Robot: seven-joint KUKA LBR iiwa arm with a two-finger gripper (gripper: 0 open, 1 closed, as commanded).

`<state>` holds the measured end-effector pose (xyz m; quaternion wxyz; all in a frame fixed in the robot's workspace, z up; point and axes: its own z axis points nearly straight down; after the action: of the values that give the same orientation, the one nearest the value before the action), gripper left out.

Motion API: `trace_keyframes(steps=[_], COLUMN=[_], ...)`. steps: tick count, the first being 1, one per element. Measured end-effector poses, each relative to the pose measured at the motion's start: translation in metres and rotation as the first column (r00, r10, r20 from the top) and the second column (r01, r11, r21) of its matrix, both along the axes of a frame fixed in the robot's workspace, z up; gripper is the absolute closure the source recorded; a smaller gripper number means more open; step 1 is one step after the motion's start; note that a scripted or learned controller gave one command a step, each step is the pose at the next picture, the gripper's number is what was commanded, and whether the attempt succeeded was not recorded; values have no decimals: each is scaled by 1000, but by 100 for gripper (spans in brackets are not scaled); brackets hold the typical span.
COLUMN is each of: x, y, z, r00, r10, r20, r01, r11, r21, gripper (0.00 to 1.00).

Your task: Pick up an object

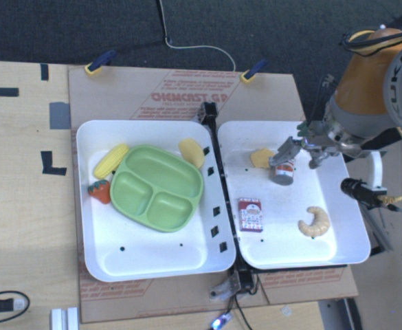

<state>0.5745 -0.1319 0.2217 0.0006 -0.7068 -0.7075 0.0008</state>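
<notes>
Can (pixel 283 172) sits upright under the hand (pixel 298 152), whose fingers stand apart.

One fixed camera overlooks both white bins (pixel 91 184) obliquely.

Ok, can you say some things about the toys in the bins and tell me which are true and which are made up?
1. The green divided plate lies in the left bin. True.
2. The croissant sits on the green plate. False: it lies in the right bin, near its right side.
3. A corn cob lies by the plate's upper left edge. True.
4. The red carton is in the left bin. False: it lies in the right bin, near the divider.
5. The tool is over the right bin, by a small can. True.
</notes>
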Motion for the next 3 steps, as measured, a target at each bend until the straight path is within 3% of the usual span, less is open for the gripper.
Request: trace_keyframes(steps=[1, 2, 3], x=[24, 77, 80], y=[12, 27, 32], z=[-111, -122, -128], r00=[1000, 1000, 1000], r10=[3, 5, 5], r20=[26, 22, 23], r01=[-3, -5, -5], r11=[1000, 1000, 1000], r21=[-4, -1, -1], gripper=[0, 0, 0])
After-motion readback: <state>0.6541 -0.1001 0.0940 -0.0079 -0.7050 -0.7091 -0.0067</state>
